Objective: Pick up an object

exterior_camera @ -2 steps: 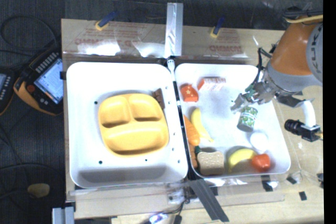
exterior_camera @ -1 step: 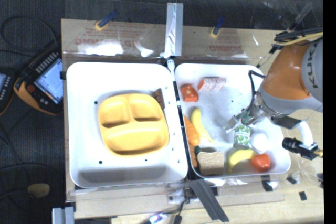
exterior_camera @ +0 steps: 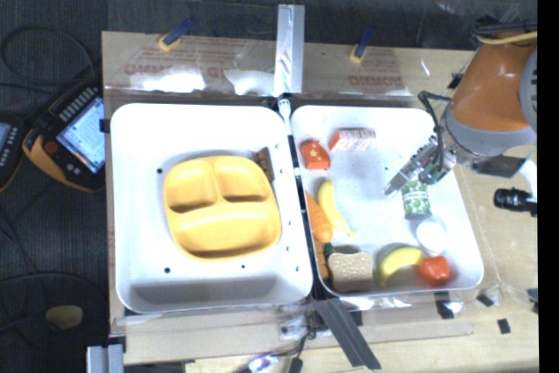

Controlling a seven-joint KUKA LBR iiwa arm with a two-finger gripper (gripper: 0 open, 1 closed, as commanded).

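Presently: hand (exterior_camera: 417, 171), finger state indiscernible, above small green can (exterior_camera: 417, 202); item likely light, rigid, slippery; grip across its sides.

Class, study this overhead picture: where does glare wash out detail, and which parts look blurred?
In the camera view, glare whitens the plastic sheet behind the bins and flattens the right bin floor; the gripper looks soft and smeared, while the yellow tray reads fairly crisp.
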